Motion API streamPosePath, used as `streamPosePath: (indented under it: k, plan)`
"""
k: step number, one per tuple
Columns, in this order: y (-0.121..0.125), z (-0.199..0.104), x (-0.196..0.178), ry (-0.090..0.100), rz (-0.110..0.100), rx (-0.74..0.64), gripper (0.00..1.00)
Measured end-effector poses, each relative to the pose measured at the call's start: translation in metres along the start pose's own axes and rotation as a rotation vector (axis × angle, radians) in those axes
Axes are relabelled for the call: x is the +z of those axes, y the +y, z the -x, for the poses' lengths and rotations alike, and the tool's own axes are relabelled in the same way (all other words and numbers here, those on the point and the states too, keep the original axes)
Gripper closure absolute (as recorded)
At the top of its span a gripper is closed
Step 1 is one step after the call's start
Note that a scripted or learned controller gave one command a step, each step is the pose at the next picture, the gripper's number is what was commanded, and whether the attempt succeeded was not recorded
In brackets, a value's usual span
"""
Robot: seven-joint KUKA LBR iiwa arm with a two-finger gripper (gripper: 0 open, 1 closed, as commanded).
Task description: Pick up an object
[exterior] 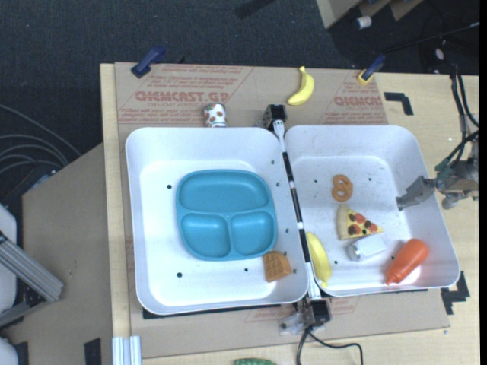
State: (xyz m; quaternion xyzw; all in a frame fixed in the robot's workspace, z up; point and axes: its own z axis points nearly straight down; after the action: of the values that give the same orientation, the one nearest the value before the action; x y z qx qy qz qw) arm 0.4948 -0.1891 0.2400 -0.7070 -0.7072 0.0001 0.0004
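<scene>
Seen from above: blue divided plate (226, 223) and waffle piece (277, 265) in left bin (144, 204); pretzel (342, 186), pizza slice (358, 223), banana (319, 258), orange carrot (405, 261) in right bin (396, 147). Gripper (417, 192), perhaps empty, at right rim.

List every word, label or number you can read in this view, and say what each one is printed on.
"CHEMCAST GP": red print on the brown cardboard sheet behind the left bin, with smaller lines under it too blurred to read.
Red print of the same kind on the cardboard behind the right bin: too blurred to read.
Small cup with red marks: no text legible.
</scene>
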Motion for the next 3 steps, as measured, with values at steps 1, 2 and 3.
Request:
streamPosePath:
  k: [1, 2, 3]
  plan:
    - [0.002, -0.004, 0.140, 0.001, -0.002, 0.001, 0.00]
    - [0.077, -0.020, 0.152, -0.002, 0.009, -0.001, 0.00]
    - [0.140, -0.057, 0.152, 0.000, 0.009, -0.001, 0.00]
